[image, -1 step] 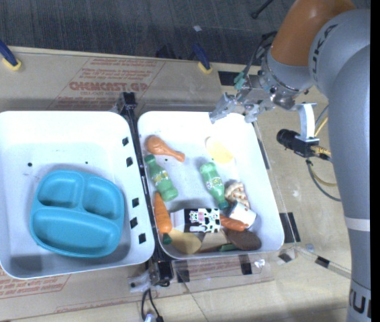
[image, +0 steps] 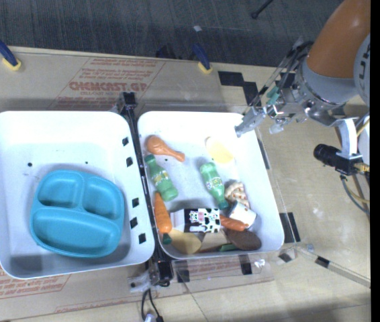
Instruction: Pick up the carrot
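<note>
Carrot lies at right bin's left wall, nr the near end. Tool hovers over far-right rim; open/shut: can't tell.

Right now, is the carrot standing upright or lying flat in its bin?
Lying flat. The carrot lies along the left wall of the right bin, just below a green bottle.

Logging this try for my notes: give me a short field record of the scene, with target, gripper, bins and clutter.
target: carrot, lying along the left wall of the right bin
gripper: gripper above the right bin's upper right corner, far from the carrot
left bin: left bin holds a blue divided tray
clutter: two green bottles, a chicken drumstick, a cow-print carton
</note>
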`<state>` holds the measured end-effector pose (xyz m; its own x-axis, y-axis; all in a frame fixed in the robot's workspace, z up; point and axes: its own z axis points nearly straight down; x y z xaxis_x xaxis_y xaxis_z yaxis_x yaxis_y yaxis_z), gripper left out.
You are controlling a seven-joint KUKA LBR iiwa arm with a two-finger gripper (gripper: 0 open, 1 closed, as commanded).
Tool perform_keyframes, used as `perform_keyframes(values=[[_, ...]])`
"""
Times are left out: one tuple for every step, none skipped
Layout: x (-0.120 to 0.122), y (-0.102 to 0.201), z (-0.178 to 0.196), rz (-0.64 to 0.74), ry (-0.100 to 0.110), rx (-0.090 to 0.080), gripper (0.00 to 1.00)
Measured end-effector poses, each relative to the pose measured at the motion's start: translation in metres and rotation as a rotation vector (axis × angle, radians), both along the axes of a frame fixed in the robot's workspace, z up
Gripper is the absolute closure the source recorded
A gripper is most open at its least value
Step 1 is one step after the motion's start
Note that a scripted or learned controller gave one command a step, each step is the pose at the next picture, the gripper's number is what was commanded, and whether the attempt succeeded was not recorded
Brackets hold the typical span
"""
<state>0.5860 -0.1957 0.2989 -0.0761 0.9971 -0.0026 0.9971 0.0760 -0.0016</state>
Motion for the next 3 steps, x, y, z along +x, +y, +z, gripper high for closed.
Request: perform_keyframes(values=[[-0.004, -0.014, -0.037, 0.226, 0.006, 0.003, 0.00], [-0.042, -0.014, -0.069, 0.195, 0.007, 0.003, 0.00], [-0.046, -0.014, -0.006, 0.402, -0.001, -0.001, 0.00]])
